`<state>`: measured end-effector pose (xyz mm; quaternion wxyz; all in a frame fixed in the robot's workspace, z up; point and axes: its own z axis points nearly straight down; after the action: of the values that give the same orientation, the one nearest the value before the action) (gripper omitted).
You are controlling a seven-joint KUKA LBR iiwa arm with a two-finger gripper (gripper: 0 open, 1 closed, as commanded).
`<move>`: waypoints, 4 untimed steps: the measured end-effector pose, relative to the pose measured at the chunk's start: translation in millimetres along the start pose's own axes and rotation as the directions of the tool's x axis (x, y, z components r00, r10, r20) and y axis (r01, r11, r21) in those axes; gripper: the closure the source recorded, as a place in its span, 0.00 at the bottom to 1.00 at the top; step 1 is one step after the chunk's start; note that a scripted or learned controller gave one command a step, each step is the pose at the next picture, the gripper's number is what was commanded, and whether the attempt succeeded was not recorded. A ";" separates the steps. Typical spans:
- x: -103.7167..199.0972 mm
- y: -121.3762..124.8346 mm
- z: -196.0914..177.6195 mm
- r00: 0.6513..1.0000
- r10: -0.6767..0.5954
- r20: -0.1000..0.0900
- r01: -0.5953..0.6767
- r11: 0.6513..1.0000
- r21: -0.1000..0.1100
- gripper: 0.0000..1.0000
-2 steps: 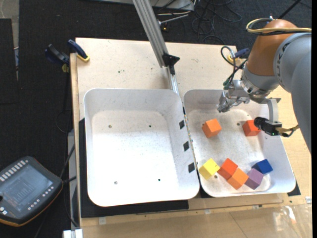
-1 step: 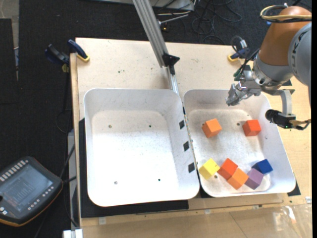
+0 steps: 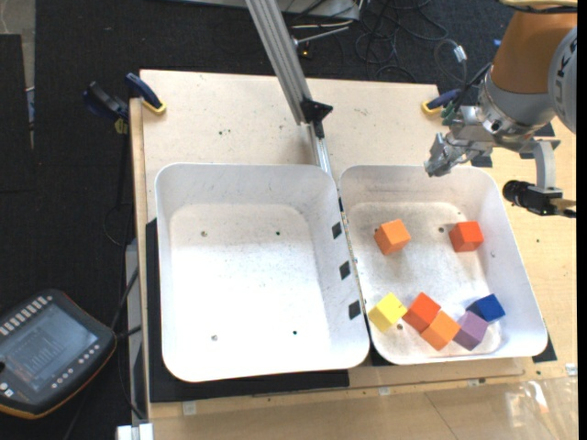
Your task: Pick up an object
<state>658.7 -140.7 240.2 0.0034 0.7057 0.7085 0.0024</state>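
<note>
I see the gripper (image 3: 444,160) hanging over the far rim of the right bin (image 3: 514,246), nothing between its fingers; whether they are spread or pressed together I cannot tell from this slant. All the blocks lie in that right bin. An orange cube (image 3: 393,236) sits toward the bin's far left, turned slightly askew, and a red-orange cube (image 3: 467,236) sits level with it to the right, well apart. Being cubes, they have no long axis to speak of. Along the near wall a cluster crowds together: a yellow cube (image 3: 386,311), a red cube (image 3: 423,310), another orange block (image 3: 440,329), a purple cube (image 3: 471,329) and a blue cube (image 3: 486,307), touching or just beside one another. The left bin (image 3: 183,246) sits alongside.
</note>
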 end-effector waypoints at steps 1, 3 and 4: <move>0.2 1.5 -27.5 1.000 0.001 0.000 -0.001 1.000 0.002 1.00; 103.3 -22.6 -9.3 1.000 -0.004 -0.003 0.004 1.000 0.011 1.00; 152.7 -27.9 -1.2 1.000 -0.004 -0.003 0.004 1.000 0.010 1.00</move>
<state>630.2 11.8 241.0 -0.0011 0.7043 0.7099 0.0000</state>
